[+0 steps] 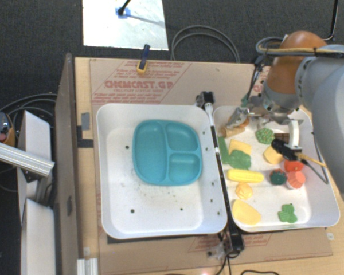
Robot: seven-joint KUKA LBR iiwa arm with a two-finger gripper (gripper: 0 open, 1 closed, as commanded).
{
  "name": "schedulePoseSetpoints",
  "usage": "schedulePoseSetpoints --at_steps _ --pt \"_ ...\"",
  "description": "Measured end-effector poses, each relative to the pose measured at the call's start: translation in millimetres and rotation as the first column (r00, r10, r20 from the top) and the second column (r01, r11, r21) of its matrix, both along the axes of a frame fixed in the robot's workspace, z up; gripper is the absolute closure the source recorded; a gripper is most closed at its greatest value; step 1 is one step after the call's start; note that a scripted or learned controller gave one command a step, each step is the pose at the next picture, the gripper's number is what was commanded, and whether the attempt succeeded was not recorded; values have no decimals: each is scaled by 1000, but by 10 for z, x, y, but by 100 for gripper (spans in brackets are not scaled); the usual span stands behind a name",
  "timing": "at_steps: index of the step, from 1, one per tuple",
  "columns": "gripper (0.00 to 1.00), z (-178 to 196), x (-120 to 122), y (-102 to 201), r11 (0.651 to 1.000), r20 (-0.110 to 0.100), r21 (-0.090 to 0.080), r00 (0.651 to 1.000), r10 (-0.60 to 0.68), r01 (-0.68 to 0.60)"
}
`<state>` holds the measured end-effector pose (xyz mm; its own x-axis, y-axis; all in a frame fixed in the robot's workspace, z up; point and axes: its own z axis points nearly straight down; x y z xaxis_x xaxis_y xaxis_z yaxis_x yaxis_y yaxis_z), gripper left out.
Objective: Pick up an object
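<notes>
The tabletop [80, 171] carries a brown cardboard sheet [218, 76] printed in red; the large word reads roughly "CHEMCAST GP", and the smaller lines around it are too blurred to read. Two white bins sit side by side on the cardboard. The left bin [117, 211] holds a teal divided plate [165, 152] with three compartments.

The right bin [318, 208] holds the toy food. A brown piece [234, 130] lies near its far left corner, a green strip [222, 150] runs along the left wall, and a yellow block [239, 147] sits on a green leafy piece [239, 160]. Below them lie a yellow corn cob [245, 176], a small orange-yellow piece [243, 191] and a yellow wedge [246, 212]. To the right are green grapes [264, 136], a yellow chunk [272, 154], a dark green round piece [277, 178], red pieces [294, 173] and a small green cluster [286, 213].

The arm comes in from the right, and its claw [242, 114] hangs over the far left corner of the right bin, just above the brown piece. Whether the claw is open or closed cannot be told, and nothing is seen held in it.

A yellow and blue clip [143, 60] lies at the cardboard's far edge, by a pale sheet [103, 22] on the dark floor.
</notes>
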<state>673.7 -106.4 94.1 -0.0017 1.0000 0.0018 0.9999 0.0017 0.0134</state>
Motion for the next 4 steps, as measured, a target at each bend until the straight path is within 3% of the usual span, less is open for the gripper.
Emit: schedulePoseSetpoints --at_steps 1,2,3,4 --pt "0 3 6 -134 1000 -1 6 1000 2 -2" --pt "100 111 3 -149 1000 -3 -1 1000 7 -7" --pt "0 104 2 -151 1000 -3 -2 1000 8 -8" --pt "0 -86 -59 204 1000 -21 -5 1000 5 -5"
